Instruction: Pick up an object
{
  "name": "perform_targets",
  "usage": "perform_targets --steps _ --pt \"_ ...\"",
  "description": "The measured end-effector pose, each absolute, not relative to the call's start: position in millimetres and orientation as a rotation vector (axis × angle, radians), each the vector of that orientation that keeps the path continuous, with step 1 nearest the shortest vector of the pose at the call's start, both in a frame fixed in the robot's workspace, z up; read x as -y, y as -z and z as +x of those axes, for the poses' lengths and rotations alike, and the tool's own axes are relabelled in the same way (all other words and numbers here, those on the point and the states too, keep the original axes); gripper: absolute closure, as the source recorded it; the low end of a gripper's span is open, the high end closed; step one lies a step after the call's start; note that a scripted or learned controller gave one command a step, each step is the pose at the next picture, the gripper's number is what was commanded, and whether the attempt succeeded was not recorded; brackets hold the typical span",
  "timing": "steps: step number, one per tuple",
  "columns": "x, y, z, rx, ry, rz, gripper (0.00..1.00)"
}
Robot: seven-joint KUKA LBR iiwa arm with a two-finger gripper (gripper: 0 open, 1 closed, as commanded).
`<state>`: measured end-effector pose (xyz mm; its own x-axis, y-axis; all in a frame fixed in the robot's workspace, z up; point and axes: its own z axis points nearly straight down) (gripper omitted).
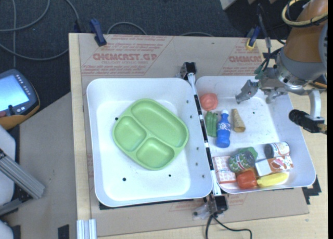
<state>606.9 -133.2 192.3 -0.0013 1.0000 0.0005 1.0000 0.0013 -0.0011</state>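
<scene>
Nothing has been lifted yet, as far as the view shows: every candidate object lies in the right-hand shallow white bin (304,152), and the picking itself is all left to do. Nearest the camera, at that bin's front edge, sits a crowded cluster: a yellow banana-shaped toy (272,180), a red rounded toy (247,180), a dark green leafy-looking piece (242,159) and some flat printed packets (276,157) overlap so closely that their outlines are hard to separate. Further back lie a small blue bottle with a white label (223,130), a green elongated toy (211,123) just beside it, a tan cone-like piece (238,121) and a pinkish-red ball (209,101), each lying apart enough to be reached singly. The left-hand white bin (99,129) carries only a light green divided plastic tray (151,134). Farthest off, the grey arm's pincer (248,91) hangs over the rear of the right bin with nothing between its fingers; whether they are spread or closed I cannot tell, since the tips blur into one grey shape. The arm's upper part is cut off at the edge, above the desk (130,53)
</scene>
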Motion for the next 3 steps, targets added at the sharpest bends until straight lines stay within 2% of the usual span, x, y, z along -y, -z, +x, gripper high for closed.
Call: perform_targets --steps 1,2,3 --pt "128 -105 570.8 2.232 0.010 -2.233 0.00" --pt "125 -109 567.6 2.226 0.003 -2.226 1.00" --pt "49 -205 588.7 2.237 0.015 -2.216 1.00"
